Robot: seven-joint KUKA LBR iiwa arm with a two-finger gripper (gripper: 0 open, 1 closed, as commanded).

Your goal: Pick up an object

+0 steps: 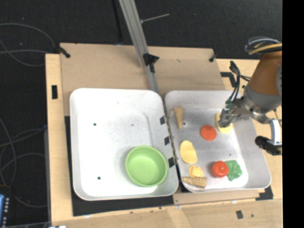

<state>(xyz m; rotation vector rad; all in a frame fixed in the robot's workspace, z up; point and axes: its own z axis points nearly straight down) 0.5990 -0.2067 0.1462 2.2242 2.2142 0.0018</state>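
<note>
Currently my gripper (227, 119) is low in the right bin (251, 148), at about 2 o'clock of it, over a yellow piece (225, 128); can't tell from this angle how it's set or whether it has contact. Red ball (208, 133) just beside it at 8 o'clock. Cone (178, 117) at the bin's 10 o'clock. Chip (188, 151) near the left wall, waffle bit (195, 178) at 7 o'clock, tomato (219, 168) touching the green leaf (233, 170) at 5 o'clock. Left bin (109, 127) carries a green bowl (146, 166) at its 5 o'clock.
</note>
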